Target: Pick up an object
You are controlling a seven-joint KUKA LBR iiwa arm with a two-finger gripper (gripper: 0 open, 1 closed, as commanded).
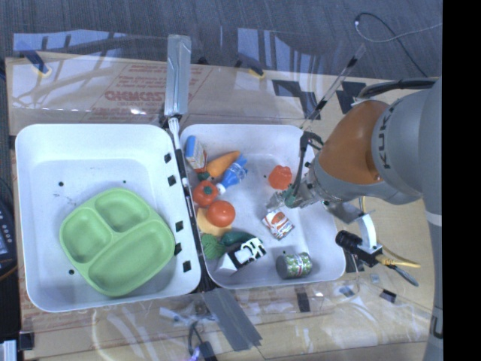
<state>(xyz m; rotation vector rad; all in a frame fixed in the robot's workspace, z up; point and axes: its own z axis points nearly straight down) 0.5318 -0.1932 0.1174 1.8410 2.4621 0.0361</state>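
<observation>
Nothing was lifted yet: hand (289,198) hovered low at the right bin's (255,135) three o'clock, above a small packet (277,223); its grip state couldn't be told

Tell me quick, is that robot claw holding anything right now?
Gripper: low in the right bin, beside a small red-and-white packet; open or closed, and whether it holds anything, cannot be told.

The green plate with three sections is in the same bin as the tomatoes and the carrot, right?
Not quite. The camera view shows the green plate alone in the left bin. The tomatoes and the carrot lie in the right bin, on the other side of the divider, where the gripper reaches in.
</observation>
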